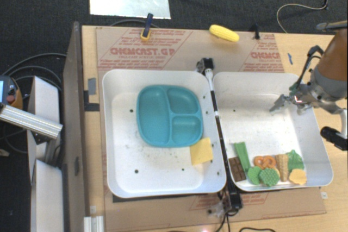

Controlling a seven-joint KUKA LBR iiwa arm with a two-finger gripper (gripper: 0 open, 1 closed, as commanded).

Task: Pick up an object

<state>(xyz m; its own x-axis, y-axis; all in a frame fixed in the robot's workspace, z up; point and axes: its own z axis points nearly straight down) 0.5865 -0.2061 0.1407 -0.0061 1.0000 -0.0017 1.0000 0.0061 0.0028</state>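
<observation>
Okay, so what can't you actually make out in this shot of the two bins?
- Pincer, camera view: small and blurred against the right bin, so its grip state is unreadable.
- Arm: cut off by the right edge.
- Toy food pile: pieces small and overlapping, so most kinds are uncertain.
- Yellow block: touching the teal plate; whether it lies under the rim is unclear.
</observation>
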